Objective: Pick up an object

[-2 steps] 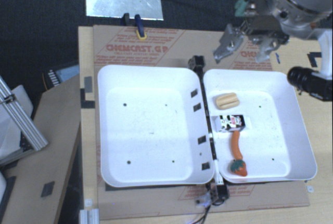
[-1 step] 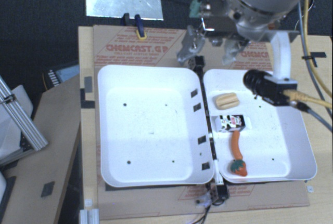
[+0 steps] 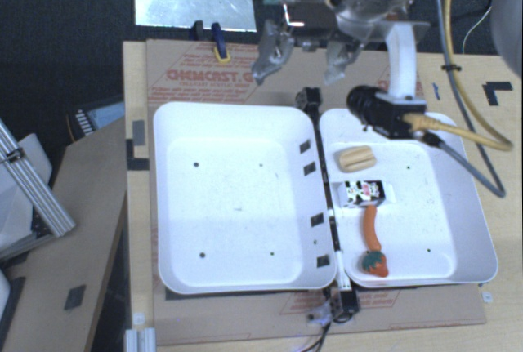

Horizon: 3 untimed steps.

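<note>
Two fingers [image 3: 268, 56] splayed wide on the gripper [image 3: 304, 64], jaws released, nothing between them. It hangs above the bench's far edge, just beyond the seam between the bins. Out from there, into the right bin [image 3: 433, 220]: a tan roll [image 3: 356, 158] first, a black-and-white carton [image 3: 365, 193] just beside it, then a toy carrot [image 3: 373, 238] along the inner wall, leafy end nearest the near rim. The left bin [image 3: 237, 203] lies alongside.

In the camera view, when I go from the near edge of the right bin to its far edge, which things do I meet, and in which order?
From near to far in the right bin: toy carrot → black-and-white packet → tan bread roll.
</note>
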Each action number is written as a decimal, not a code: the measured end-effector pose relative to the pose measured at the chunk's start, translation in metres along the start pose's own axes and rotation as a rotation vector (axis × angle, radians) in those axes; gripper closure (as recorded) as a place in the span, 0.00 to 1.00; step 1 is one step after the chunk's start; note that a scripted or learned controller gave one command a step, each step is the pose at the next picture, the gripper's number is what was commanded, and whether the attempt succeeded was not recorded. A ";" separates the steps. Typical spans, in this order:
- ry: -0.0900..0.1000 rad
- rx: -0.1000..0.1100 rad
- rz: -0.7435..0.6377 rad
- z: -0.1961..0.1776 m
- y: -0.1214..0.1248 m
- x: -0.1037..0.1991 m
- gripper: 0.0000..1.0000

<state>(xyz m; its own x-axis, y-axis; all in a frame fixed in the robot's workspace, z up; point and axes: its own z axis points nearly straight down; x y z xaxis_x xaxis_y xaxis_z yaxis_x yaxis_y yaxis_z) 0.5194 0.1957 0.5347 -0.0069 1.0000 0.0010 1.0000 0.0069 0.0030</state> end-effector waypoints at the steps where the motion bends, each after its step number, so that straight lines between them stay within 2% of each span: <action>1: 0.001 0.001 -0.001 0.000 -0.005 0.041 0.00; 2: -0.001 0.000 0.010 0.000 0.057 0.007 0.00; 3: -0.001 0.005 0.001 0.039 0.053 0.040 0.00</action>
<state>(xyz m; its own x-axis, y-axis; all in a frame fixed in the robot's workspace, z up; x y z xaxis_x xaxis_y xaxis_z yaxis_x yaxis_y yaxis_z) 0.5722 0.2359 0.4962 -0.0058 1.0000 -0.0001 1.0000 0.0058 -0.0017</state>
